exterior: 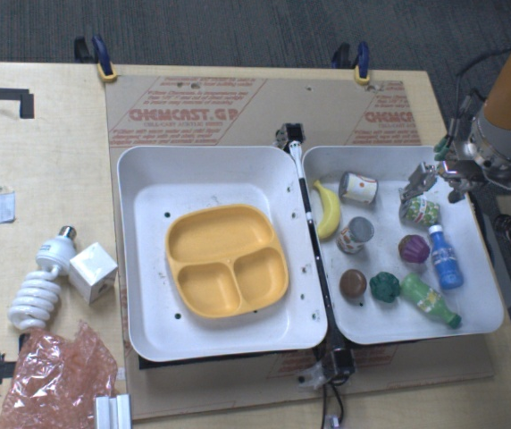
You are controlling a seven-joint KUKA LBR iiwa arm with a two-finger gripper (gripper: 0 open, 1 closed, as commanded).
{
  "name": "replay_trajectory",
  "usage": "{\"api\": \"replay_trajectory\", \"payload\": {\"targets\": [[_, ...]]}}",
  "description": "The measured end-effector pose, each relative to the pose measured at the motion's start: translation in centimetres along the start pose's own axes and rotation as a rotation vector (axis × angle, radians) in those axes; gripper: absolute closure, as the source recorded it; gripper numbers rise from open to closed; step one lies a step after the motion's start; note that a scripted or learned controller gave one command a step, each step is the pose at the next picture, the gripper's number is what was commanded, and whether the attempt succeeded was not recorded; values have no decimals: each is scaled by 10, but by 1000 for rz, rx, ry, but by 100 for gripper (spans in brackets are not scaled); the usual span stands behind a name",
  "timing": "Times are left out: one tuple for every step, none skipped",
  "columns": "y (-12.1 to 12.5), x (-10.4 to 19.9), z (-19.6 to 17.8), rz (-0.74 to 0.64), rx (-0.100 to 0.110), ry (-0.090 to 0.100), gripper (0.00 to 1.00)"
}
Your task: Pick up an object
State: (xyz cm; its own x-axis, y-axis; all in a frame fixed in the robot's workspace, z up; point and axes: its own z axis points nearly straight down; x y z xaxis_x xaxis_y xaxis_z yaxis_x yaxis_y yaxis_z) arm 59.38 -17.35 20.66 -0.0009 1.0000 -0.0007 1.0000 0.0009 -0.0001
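A green bottle [430, 299] and a blue bottle [445, 257] are lying near the front of the right bin [479, 324]. Farther back, the gripper [434, 179] is hovering over a crumpled green-and-white wrapper [419, 210], fingers spread apart, gripping nothing; the wrapper's top is sitting partly hidden beneath it.
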Motion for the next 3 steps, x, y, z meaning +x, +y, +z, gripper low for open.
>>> {"api": "replay_trajectory", "payload": {"targets": [[-10, 20, 93, 2, -2, 0, 0], [-72, 58, 114, 3, 0, 1, 0], [-69, 57, 103, 3, -6, 0, 100]]}}
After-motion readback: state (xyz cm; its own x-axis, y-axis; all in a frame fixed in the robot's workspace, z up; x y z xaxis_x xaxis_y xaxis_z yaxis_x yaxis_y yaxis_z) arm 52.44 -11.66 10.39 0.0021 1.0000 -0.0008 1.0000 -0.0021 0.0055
